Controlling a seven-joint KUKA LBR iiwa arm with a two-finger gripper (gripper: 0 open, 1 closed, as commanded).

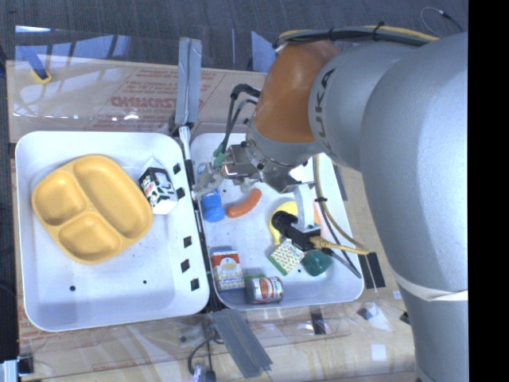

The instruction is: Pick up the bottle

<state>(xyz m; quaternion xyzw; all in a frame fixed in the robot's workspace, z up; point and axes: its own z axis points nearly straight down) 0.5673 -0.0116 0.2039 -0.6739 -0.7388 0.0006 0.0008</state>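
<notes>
The arm reaches in from the right, and its gripper [213, 173] hangs low over the upper left corner of the right bin [338, 293], close to the wall between the two bins. The step in hand looks like the approach to a grasp, because nothing is visible between the jaws; if they are wide or narrow I cannot tell, since the wrist covers most of them. Which object is the bottle is not sure. The best candidate seems to be the small blue bottle [212, 207], which sits just under the gripper, near the left wall of the right bin, beside an orange sausage-shaped toy [243, 204]. If this is correct, the next move calls for a short descent, with the jaws placed on both sides of the blue body and kept away from the bin wall and the orange toy. The right bin also holds a yellow object [284, 214], a green object [316, 263], a small patterned packet [285, 255], a small carton [227, 269] and a tin can [265, 289] lying on its side. The left bin [40, 301] holds a yellow divided plate [89, 207] and a black and white carton [158, 187], which touches the right edge of the plate.
</notes>
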